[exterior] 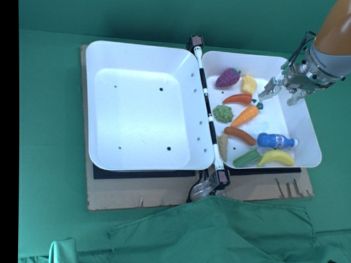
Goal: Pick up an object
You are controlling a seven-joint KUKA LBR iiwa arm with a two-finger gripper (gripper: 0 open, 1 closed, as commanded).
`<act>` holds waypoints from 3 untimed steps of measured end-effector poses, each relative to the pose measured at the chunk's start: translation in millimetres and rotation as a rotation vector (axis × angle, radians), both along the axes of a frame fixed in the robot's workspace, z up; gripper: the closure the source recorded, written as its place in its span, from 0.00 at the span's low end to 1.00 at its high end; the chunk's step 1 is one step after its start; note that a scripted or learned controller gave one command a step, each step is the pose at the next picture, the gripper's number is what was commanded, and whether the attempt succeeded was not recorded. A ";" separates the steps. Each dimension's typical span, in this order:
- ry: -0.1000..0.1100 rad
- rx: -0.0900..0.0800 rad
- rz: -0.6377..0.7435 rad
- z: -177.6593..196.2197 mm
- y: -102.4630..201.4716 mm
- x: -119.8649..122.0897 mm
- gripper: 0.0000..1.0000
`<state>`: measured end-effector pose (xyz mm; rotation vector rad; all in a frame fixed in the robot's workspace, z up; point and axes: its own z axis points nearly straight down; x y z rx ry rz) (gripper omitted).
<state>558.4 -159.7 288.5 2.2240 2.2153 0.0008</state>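
While the arm (334, 32) reaches in from the right, its gripper (282, 92) hangs over the right bin (310, 138) w/ jaws spread apart and nothing between them; one finger (269, 89) points toward the far-side toys, touching none. Two shallow white plastic bins sit side by side on brown cardboard (109, 199) over green cloth (49, 119); the left bin (104, 53) is smooth w/ a few small dark holes. Toy food lies in the right bin: purple bumpy grapes (227, 78) and yellow corn (249, 84) at the far side, a red chili (237, 98), green broccoli (222, 113), orange carrot (244, 116) mid-bin, a red sausage (239, 135), blue bottle (276, 141), green cucumber (247, 158) and curved yellow banana (276, 158) near.
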 end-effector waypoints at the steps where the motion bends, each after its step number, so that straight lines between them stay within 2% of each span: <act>1: 0.000 0.000 0.000 0.0 0.0 0.0 0.00; 3: 0.002 0.000 -0.001 -101.7 3.6 8.7 0.00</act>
